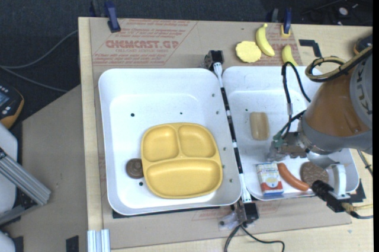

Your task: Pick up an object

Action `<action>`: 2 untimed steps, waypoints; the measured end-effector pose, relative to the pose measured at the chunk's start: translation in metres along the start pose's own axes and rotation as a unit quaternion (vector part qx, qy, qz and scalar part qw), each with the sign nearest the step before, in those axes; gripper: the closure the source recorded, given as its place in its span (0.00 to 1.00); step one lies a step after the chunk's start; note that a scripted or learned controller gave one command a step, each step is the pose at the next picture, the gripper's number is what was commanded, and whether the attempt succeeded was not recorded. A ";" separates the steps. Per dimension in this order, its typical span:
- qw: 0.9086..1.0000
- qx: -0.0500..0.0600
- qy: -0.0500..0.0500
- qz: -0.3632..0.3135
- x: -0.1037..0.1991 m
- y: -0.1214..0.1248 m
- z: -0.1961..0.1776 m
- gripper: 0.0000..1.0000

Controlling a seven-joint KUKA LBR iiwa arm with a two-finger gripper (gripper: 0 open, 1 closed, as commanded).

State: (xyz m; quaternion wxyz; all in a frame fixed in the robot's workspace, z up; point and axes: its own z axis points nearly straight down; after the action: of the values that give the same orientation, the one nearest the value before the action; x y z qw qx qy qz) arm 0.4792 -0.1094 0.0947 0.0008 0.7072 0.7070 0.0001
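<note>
The right bin (pixel 249 82) holds a tan bread-like block (pixel 259 126), a small white carton with red and blue print (pixel 270 179), an orange sausage (pixel 293 178) and a brown round cookie (pixel 312 173). My gripper (pixel 278 148) hangs low in this bin, just above the carton's far edge and right below the tan block. The grey arm with its orange band (pixel 333 108) covers the bin's right side. In the left bin (pixel 118 96) lie a yellow divided plate (pixel 180 159) and a brown cookie (pixel 135 168) at the plate's left edge.
Two yellow bananas (pixel 265 40) (pixel 288 54) and a yellow round piece (pixel 248 51) lie on the bench behind the right bin. Black cables (pixel 289 85) loop over that bin's far side. Blue clamps (pixel 111 15) stand at the bench's back edge.
</note>
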 end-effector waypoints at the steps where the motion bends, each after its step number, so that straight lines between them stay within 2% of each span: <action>1: 1.000 0.001 0.000 0.000 0.000 0.000 0.001 0.00; 2: 1.000 -0.004 -0.001 -0.003 0.004 0.110 0.010 0.00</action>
State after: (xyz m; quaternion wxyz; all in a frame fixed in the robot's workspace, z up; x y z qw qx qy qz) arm 0.5896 -0.1050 0.0849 0.0041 0.7051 0.7091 0.0026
